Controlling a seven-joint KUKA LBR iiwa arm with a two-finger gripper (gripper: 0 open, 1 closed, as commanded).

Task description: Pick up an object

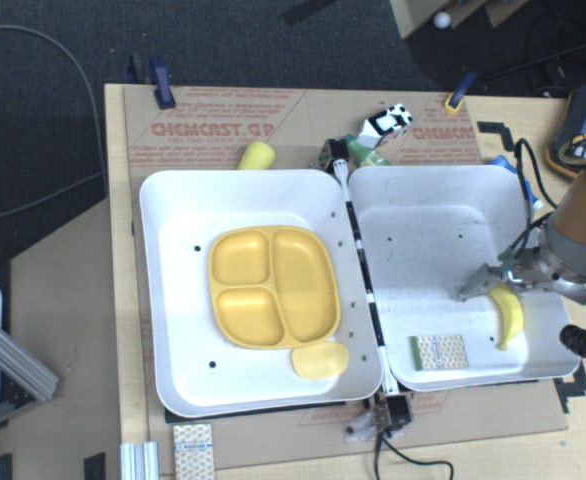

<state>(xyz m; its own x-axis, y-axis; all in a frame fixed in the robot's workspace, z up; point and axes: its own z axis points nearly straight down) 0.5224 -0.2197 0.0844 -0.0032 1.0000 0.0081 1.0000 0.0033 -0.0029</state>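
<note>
Right bin (423, 203), lower right of frame: tool (493, 280) directly above banana (510, 316) — whether apart or together cannot be told — with a sponge (439, 352) lower left of banana.

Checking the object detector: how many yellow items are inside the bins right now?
3: a divided plate mid left bin, a pale round piece just below it, and a banana in the right bin by the end effector.

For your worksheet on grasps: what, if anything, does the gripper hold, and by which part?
Cannot be told: the gripper sits at the banana's top end, but a grasp isn't visible.
</note>
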